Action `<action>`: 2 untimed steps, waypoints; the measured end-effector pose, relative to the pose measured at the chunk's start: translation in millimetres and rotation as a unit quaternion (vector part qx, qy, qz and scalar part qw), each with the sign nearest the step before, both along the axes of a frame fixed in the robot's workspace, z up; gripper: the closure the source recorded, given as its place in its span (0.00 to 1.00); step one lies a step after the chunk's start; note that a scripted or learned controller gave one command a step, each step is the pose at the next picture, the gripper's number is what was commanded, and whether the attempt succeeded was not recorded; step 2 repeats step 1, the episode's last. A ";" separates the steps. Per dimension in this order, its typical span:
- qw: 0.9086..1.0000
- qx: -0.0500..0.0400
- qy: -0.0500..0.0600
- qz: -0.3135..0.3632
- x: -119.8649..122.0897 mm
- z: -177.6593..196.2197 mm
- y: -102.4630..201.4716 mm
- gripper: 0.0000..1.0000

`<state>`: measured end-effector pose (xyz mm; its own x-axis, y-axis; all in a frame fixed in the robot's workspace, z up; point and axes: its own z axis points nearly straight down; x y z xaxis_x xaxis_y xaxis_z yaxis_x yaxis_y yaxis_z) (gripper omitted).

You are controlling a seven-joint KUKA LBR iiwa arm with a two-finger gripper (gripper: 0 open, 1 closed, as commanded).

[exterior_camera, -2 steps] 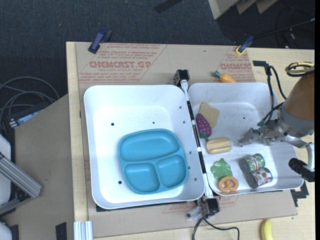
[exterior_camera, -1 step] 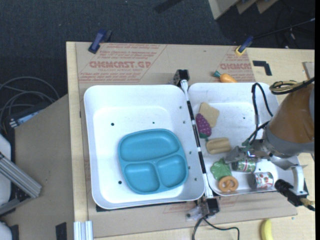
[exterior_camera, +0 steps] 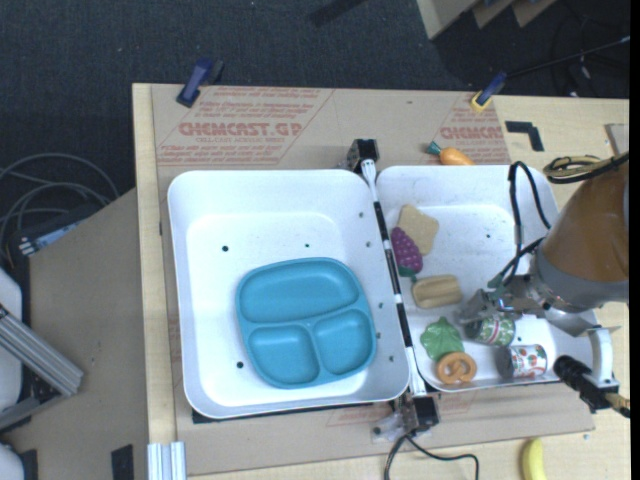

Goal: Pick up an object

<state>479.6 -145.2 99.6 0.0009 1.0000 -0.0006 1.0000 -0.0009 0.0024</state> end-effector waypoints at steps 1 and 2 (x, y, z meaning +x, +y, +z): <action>1.000 0.001 0.000 0.002 17.9 85.5 82.3 1.00; 1.000 0.001 0.000 0.002 17.9 85.5 82.3 1.00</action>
